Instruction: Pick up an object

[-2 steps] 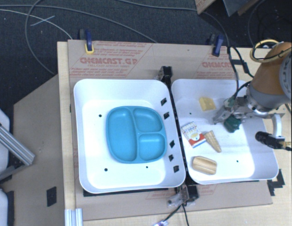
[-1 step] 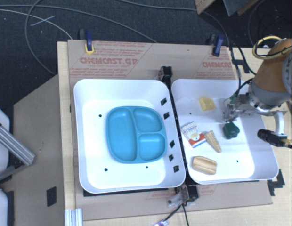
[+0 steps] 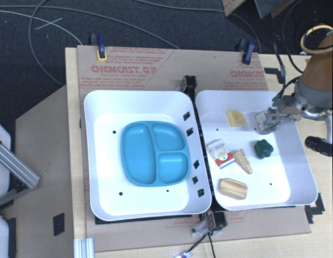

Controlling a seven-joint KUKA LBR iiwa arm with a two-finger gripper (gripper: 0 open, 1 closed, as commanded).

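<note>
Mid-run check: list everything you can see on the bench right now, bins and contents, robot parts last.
Left bin: 1, white, left half of bench.
Divided plate: 1, light blue, three compartments, middle of left bin.
Right bin: 1, white, beside the left bin.
Yellow piece: 1, pale yellow, right bin, far side.
Small packet: 1, white and red, right bin, near the divider.
Cone: 1, tan, beside the packet.
Green lump: 1, dark green, right bin centre-right.
Bread roll: 1, tan, right bin, near edge.
Clamps: 2, blue and yellow, far board edge.
Claw: 1, grey, over the right bin's far right.
</note>
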